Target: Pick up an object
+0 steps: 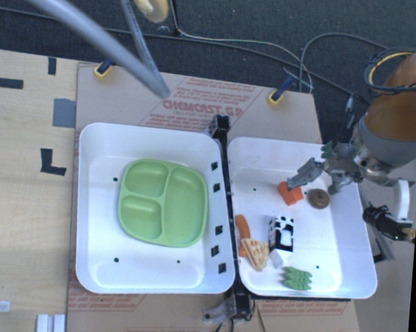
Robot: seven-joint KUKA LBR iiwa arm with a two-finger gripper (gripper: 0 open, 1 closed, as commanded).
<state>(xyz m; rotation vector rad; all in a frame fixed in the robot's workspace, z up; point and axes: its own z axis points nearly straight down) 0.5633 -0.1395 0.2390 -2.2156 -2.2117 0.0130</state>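
In the right bin (346, 239) lie an orange block (290, 194), a brown round piece (319, 199), a black-and-white object (282, 233), an orange carrot-like stick (242, 226), a tan wedge (257, 254) and a green leafy toy (297, 279). My gripper (313, 185) hangs over the bin's upper right part, open. One finger (303, 173) points down at the orange block. The other finger (334, 183) is just above the brown piece. Nothing sits between the fingers.
The left bin (95, 210) holds a green divided plate (163, 201). A black divider (222, 206) with clips runs between the bins. Cables cross the dark floor behind, and a grey pole (83, 21) slants across the upper left.
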